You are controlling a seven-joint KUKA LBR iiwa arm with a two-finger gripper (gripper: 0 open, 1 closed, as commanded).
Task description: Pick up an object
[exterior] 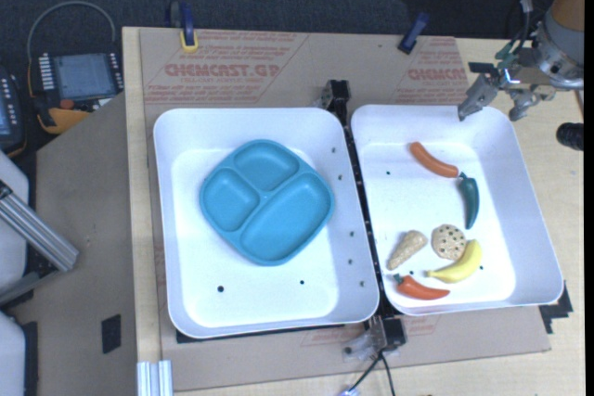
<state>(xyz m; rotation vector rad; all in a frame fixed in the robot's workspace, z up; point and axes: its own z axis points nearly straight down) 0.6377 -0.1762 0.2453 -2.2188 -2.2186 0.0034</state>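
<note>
1. The left bin [176, 199] bears a blue divided plate [267, 199], lying flat near its middle; it looks broad and awkward for a two-finger grasp.
2. The right bin [534, 227] holds the likelier picks, all small toy foods: an orange sausage [433, 159] toward the far side, a dark green pepper [470, 198] just right of it, and near the front a tan cone-shaped piece [406, 248], a speckled cookie [449, 241], a yellow banana [461, 264] and a red chili [423, 288]. The front items crowd together, some touching; the sausage lies more apart.
3. The gripper [498, 97] hangs over the far right corner of the right bin, its fingers spread apart with nothing between them.
4. The step in hand looks like the approach: no object has been reached yet. The next move would call for travelling inward over the bin, centring above one item, probably the sausage since it is nearest, lining the fingers across its narrow width, then descending before closing.
</note>
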